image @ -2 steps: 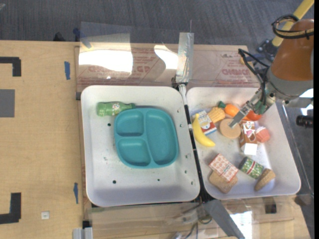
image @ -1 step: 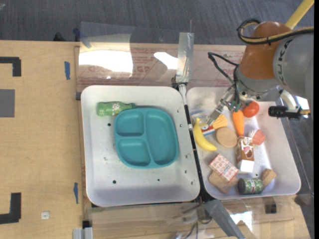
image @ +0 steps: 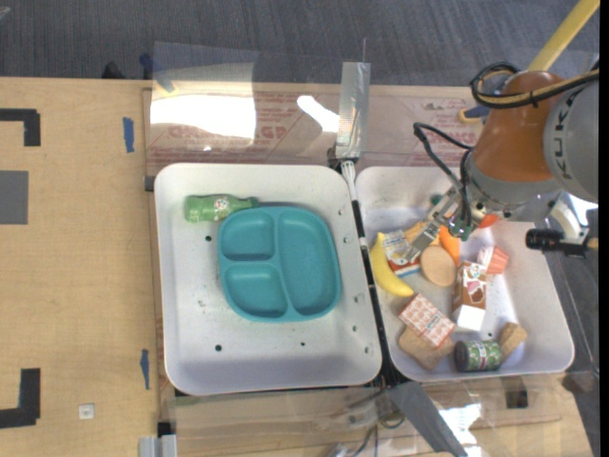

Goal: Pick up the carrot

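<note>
Gripper (image: 447,225) low in the right bin (image: 561,350), near its back, fingers too dark and cluttered to read: cannot tell whether open or shut, or whether anything sits between them. Just beside the tip, the carrot (image: 448,245), orange, lying among the toys, touching or nearly touching the gripper's end. Right below it, a tan oval slice (image: 439,268). To the left, a banana (image: 385,268) curved along the bin's wall, with a small printed pack (image: 403,248) beside it. To the right, a brown and white carton (image: 473,290) and a red and white piece (image: 496,258). Nearer the front, a checked pink box (image: 427,321), a green-labelled can (image: 478,355) on its side, and a tan lump (image: 513,337).

Above the gripper, the arm (image: 519,141), orange band over grey, black cables looping round it.

In the left bin (image: 181,284), a teal divided plate (image: 280,261) in the middle and a green bottle (image: 217,207) lying at the back, its label too small to read.

Under both bins, a cardboard-brown bench (image: 71,255) with black corner marks and bits of blue tape. Behind the bins, a clear shiny sheet (image: 205,112) over red print, unreadable. Beyond, dark grey carpet (image: 285,12). On the arm's grey casing at the far right, large letters, cut off by the edge.
</note>
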